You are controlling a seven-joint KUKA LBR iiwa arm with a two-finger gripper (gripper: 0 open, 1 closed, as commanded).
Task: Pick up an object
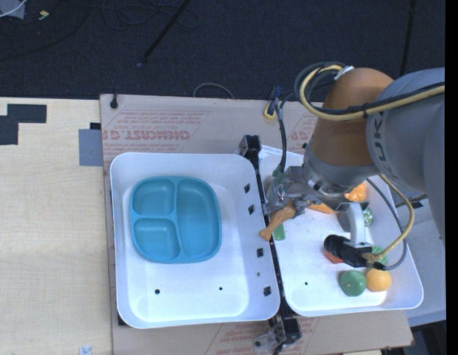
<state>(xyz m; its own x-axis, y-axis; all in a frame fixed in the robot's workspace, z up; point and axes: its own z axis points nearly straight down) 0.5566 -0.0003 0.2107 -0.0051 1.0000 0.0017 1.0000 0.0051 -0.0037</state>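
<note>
Right beside the claw (285,200) lies an orange stick (275,223).

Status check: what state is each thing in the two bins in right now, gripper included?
blue divided plate: lying flat, right way up, in the left bin.
orange piece: tilted, at the right bin's left wall, just under the gripper.
green lump: resting on the right bin's floor.
yellow ball: resting right beside the green lump.
gripper: low over the orange piece; a hold cannot be told.

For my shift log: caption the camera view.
Gripper over right bin beside orange item; blue plate lies in left bin.
</note>
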